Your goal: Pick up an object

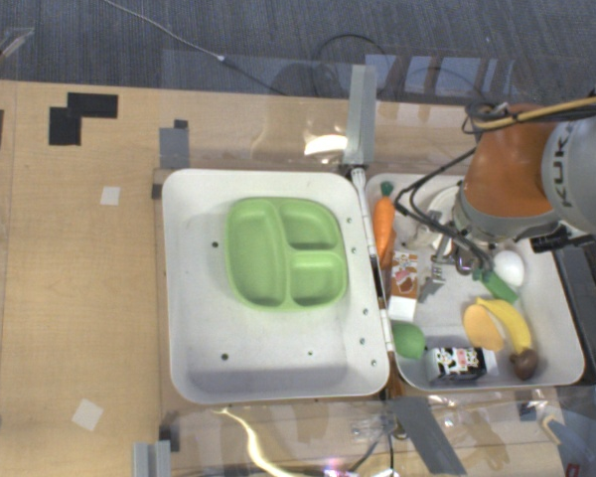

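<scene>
Now, biggest first:
Bench (70,296): brown wood, with two white bins side by side.
Left bin (209,366): holds a green plate (283,252) with three parts.
Arm (521,172): grey and orange, comes in from the right and bends down over the right bin (561,306).
Gripper (455,259): low in the right bin, near a small carton (405,273); too dark and small to tell its state.
Carrot (382,227): by the bin's left wall, long way running up and down, green top at the far end.
Banana (510,323): yellow, slants down to the right, beside an orange fruit (483,327).
Green ball (408,341): at the near left.
White egg (510,266): partly under the arm.
</scene>
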Tool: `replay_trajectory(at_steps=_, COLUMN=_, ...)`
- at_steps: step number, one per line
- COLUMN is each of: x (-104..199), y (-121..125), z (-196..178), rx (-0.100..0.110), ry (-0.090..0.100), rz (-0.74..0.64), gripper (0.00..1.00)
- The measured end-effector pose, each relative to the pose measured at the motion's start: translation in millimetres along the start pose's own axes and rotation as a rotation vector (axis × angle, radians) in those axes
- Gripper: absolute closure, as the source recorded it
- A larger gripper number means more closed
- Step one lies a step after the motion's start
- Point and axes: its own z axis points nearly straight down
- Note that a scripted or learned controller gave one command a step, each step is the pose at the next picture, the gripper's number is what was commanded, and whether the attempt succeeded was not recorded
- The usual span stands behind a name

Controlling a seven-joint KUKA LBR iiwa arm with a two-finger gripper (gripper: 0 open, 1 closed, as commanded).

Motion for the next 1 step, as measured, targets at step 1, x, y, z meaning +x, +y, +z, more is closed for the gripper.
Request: replay_trajectory(at_steps=1, x=-4.1, y=0.8, z=-14.3, rx=0.0, ry=-0.014, rz=-0.004, gripper=1.0)
